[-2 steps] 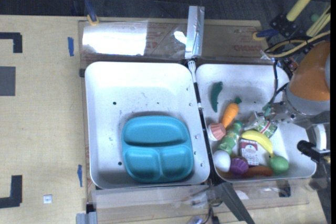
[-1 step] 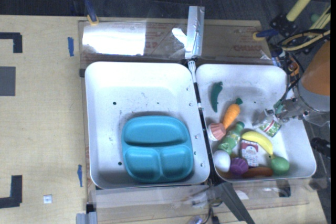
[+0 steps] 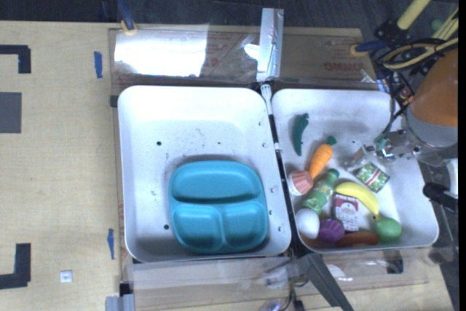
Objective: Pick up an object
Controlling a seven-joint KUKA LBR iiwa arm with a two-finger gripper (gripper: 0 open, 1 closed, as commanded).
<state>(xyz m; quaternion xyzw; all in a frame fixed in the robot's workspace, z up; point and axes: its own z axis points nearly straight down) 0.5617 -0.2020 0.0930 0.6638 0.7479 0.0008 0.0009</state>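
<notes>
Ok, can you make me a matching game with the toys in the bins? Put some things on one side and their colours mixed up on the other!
Things:
1. tray in the left bin
2. carrot
3. banana
4. egg

Colours:
A. yellow
B. white
C. blue-green
D. orange

Right pairs: 1-C, 2-D, 3-A, 4-B. The carrot, banana and egg all lie in the right bin.
</notes>
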